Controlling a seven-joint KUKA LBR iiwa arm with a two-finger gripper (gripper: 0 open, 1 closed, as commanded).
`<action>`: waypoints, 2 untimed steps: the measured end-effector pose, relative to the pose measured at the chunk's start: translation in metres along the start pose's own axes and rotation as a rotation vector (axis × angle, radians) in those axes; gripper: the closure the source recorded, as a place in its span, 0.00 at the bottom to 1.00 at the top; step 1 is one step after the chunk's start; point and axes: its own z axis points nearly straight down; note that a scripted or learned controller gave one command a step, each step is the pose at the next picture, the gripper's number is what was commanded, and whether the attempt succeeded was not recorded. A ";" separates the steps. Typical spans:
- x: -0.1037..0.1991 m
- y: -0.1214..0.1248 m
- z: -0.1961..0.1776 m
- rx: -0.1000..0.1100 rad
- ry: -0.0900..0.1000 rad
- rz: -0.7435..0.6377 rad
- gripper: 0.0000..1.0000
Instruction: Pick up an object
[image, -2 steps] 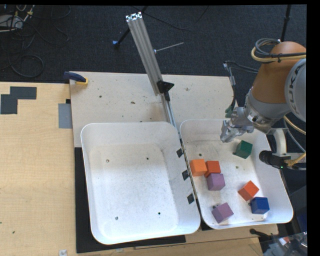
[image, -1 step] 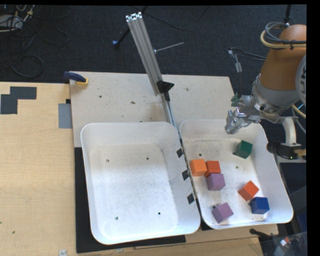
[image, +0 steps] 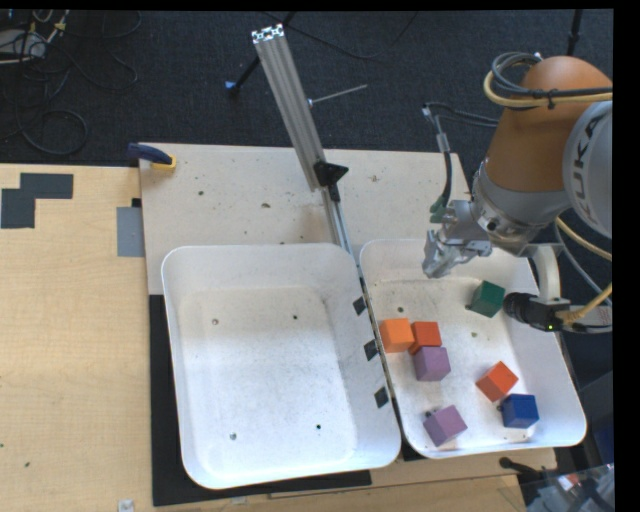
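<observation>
The right bin (image: 560, 432) holds several small blocks. A green block (image: 487, 299) lies near its far right side. Two orange blocks (image: 397, 334) (image: 426, 335) sit side by side in the middle, with a purple block (image: 431, 363) just in front of them. Another orange block (image: 496, 381), a blue block (image: 519, 410) and a second purple block (image: 444, 424) lie toward the near edge. My gripper (image: 440, 262) hangs over the far part of this bin, left of the green block and above the orange pair. Nothing shows between its fingers.
The left bin (image: 190, 270) stands beside the right one, with black clips along the shared edge. A slanted aluminium rail (image: 296, 110) rises behind the bins. A blue and yellow clamp (image: 150, 155) lies at the bench's far left corner.
</observation>
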 end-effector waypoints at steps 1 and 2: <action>0.040 -0.018 0.006 0.001 0.000 0.000 1.00; 0.084 -0.034 0.008 0.002 0.000 -0.001 1.00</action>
